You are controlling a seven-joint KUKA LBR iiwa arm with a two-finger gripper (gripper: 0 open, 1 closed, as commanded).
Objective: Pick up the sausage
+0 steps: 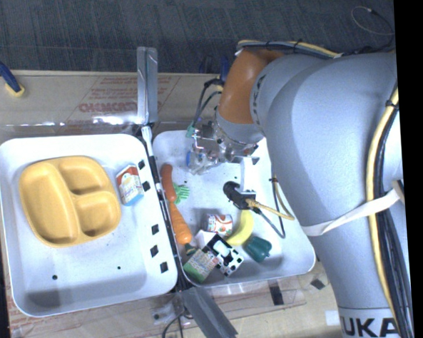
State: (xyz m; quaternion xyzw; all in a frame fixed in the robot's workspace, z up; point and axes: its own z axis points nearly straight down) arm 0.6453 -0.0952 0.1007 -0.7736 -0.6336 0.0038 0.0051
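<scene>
Sausage (167,180): 1 | carrot (181,224): 1 | banana (241,228): 1 | bins: 2

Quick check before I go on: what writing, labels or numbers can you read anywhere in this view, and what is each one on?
"UKA": large white letters on the arm's base, cut off at the frame's edge.
Red print on the cardboard sheet behind the bins: upside down and too faint to read.
Label on the small carton beside the yellow tray: too small to read.
Packages in the right bin: blurred, unreadable.
</scene>
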